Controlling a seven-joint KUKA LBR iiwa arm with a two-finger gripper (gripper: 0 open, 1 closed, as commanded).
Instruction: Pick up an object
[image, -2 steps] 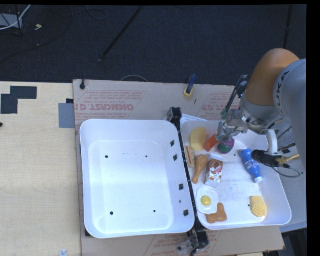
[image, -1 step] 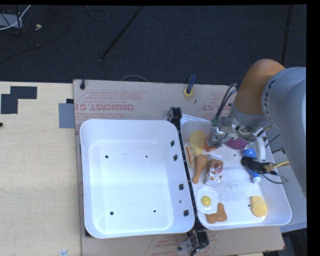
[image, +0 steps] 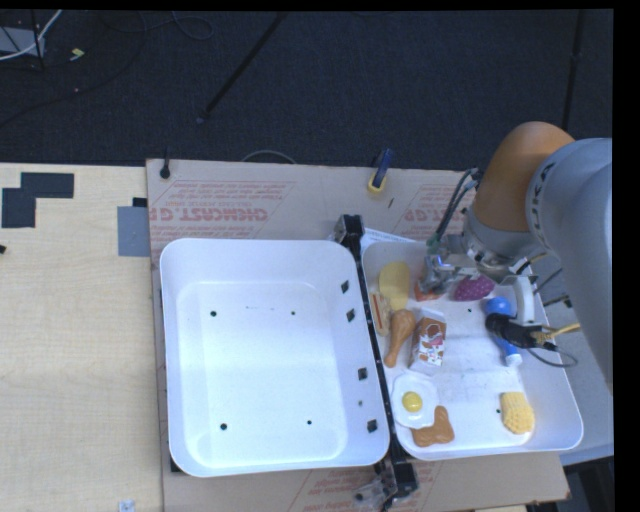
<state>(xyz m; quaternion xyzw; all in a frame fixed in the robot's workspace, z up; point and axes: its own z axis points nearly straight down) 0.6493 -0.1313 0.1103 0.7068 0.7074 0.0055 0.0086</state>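
The right bin (image: 560, 420) holds several toy foods. At its far end lie a pale yellow block (image: 395, 282), a purple piece (image: 472, 289) and a small red-orange piece (image: 427, 294). My gripper (image: 436, 272) hangs low over that far end, just above the red-orange piece and between the yellow block and the purple piece. A tan drumstick (image: 399, 336) and a small printed carton (image: 431, 342) lie just in front of it. Nearer the front sit a fried egg (image: 412, 402), a brown cookie (image: 433, 432) and a yellow corn cob (image: 516, 411).
The left bin (image: 180, 300) stands beside the right one, split from it by a black-clipped divider wall (image: 362, 320). A blue piece (image: 510, 350) lies near the right bin's right side. The arm's grey and orange body (image: 540, 200) looms over the far right corner.
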